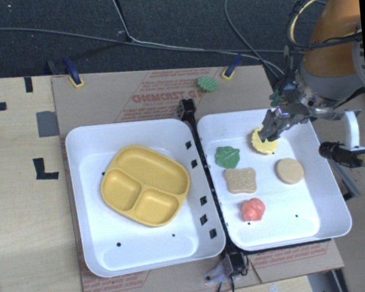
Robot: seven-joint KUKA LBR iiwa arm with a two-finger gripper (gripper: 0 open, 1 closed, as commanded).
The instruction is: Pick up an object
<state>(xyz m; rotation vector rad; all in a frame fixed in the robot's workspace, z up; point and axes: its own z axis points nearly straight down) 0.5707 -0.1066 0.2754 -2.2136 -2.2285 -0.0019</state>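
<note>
The right bin [320, 218] holds a green leafy piece [227, 156], a tan toast slice [240, 181], a red lumpy piece [253, 209], a beige round cookie [289, 171] and a yellow round piece [261, 145]. My gripper [272, 129] reaches in from the right and hangs right over the yellow piece, covering its upper right part. Its dark fingers point down at that piece. Nothing is lifted off the bin floor.
The left bin [86, 184] carries a yellow divided tray [145, 185]. A small green object [207, 84] lies on the cardboard behind the bins. Cables cross the dark floor at the back. A black clip [186, 109] sits where the bins meet.
</note>
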